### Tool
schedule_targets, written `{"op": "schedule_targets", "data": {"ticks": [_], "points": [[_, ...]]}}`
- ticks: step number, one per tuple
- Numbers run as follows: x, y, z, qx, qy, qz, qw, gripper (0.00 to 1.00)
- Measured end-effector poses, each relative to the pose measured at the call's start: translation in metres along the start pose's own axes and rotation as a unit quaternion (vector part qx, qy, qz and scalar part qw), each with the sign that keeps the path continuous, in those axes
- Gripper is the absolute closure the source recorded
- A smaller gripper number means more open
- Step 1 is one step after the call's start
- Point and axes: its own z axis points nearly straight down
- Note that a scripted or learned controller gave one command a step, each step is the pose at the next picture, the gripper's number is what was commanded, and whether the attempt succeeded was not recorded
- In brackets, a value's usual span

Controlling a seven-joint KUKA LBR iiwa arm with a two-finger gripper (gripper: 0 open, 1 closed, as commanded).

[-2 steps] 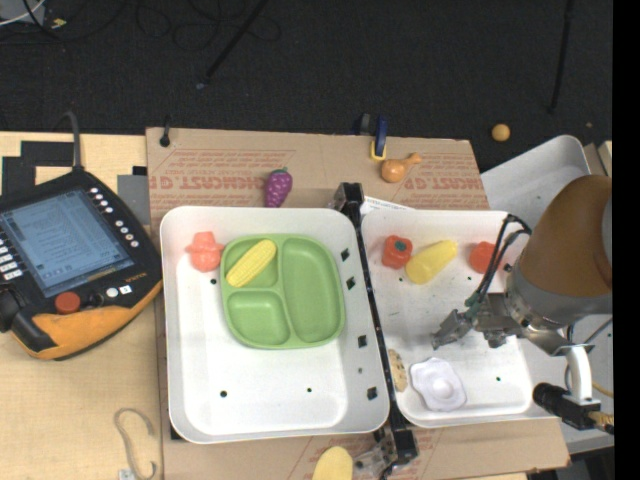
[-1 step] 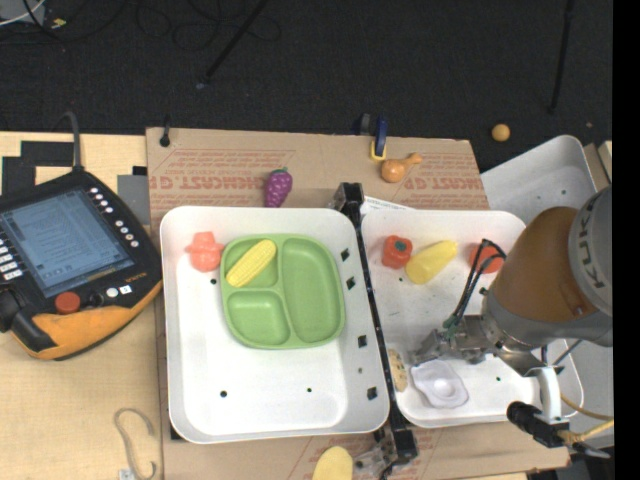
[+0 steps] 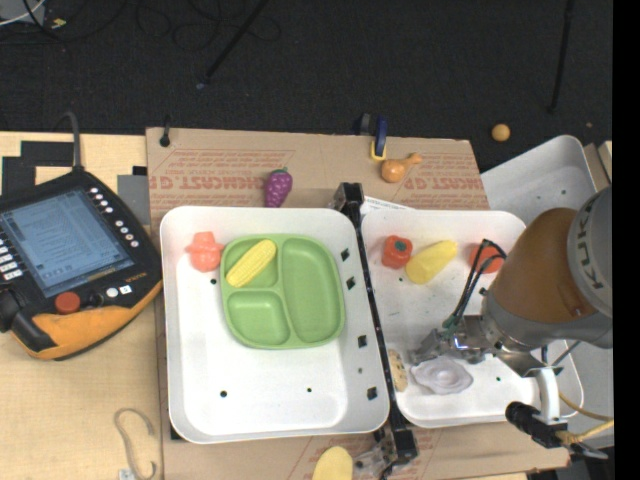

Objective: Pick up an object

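White plastic makes up both shallow bins: the left bin (image 3: pixel 190 368) and the right bin (image 3: pixel 500 230), side by side on the table (image 3: pixel 60 408). In the left bin lies a green divided plastic tray (image 3: pixel 290 303) with a yellow toy corn cob (image 3: pixel 249 262) resting across its upper left compartment. Just beside the tray's upper left corner sits an orange-pink toy fruit (image 3: pixel 203 252).

In the right bin, near the far wall, a small red toy with a green top (image 3: pixel 397 251) sits close to a yellow toy lemon-like fruit (image 3: pixel 431 262). The grey arm (image 3: pixel 545 278) reaches in from the right, and its tool (image 3: pixel 447 348) is low over the bin's near part, just above a pale translucent object (image 3: pixel 442 376) on the bin floor. Whether the tool is spread or pressed together cannot be told.

Behind the bins, on brown cardboard (image 3: pixel 220 173), lie a purple toy grape bunch (image 3: pixel 277 187) and an orange toy gourd (image 3: pixel 397 167).
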Motion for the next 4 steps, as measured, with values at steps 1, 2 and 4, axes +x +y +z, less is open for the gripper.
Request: {"op": "schedule_targets", "data": {"ticks": [1,2,4], "points": [[-0.002,0.000,-0.011,-0.001,0.000,0.004,1.0000,1.00],[-0.004,-0.005,-0.053,-0.001,-0.001,0.001,1.0000,1.00],[-0.009,0.003,-0.142,-0.002,-0.001,-0.002,1.0000,1.00]]}}
